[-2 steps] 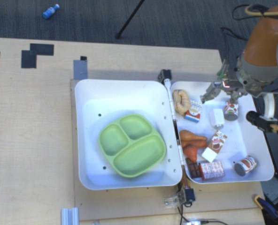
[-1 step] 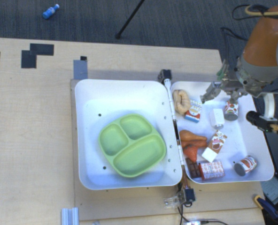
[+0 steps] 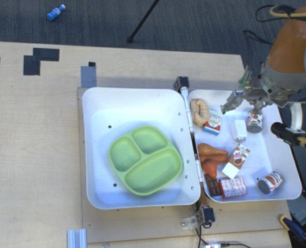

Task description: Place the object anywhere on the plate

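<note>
1. Plate – light green, three sections.
2. Left bin and right bin – white.
3. Desk – pale wood, dark grey square patches at top left.
4. Arm – orange band over grey.
5. Right bin items: tan pastry, orange-brown chicken leg, red-and-white carton, white block, red-white cans.
6. Floor – dark blue-grey carpet, small blue bottle.

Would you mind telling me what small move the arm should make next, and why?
Probably lower the gripper onto one item in the right bin, perhaps the small can just beside it. The gripper hangs over that bin's upper part with nothing visibly between its fingers, and the green plate in the left bin bears nothing yet.
</note>
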`<state>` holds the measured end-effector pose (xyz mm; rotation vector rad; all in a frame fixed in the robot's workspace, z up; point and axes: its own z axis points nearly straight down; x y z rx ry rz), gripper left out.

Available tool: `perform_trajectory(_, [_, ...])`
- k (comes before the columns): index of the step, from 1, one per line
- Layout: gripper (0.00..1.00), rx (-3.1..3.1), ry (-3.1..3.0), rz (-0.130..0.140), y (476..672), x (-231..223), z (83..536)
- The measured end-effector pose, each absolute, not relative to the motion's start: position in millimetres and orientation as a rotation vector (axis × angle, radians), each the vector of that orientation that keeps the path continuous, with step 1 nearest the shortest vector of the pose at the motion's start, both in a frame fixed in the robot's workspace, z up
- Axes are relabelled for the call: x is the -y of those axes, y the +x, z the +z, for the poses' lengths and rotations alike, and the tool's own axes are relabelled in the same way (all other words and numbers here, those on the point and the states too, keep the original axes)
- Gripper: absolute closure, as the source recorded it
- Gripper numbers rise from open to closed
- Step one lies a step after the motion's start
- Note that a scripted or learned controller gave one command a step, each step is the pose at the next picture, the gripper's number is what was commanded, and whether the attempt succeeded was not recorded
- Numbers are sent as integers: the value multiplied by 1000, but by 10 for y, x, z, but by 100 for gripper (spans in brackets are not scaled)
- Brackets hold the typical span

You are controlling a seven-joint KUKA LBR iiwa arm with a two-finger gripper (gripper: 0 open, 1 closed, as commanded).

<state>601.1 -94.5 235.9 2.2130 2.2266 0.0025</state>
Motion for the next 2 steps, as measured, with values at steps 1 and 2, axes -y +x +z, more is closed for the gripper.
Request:
perform_trajectory(1, [0,-2227,2213,2,6011,945,2359])
perform_trajectory(2, [0,-2227,2213,2,6011,945,2359])
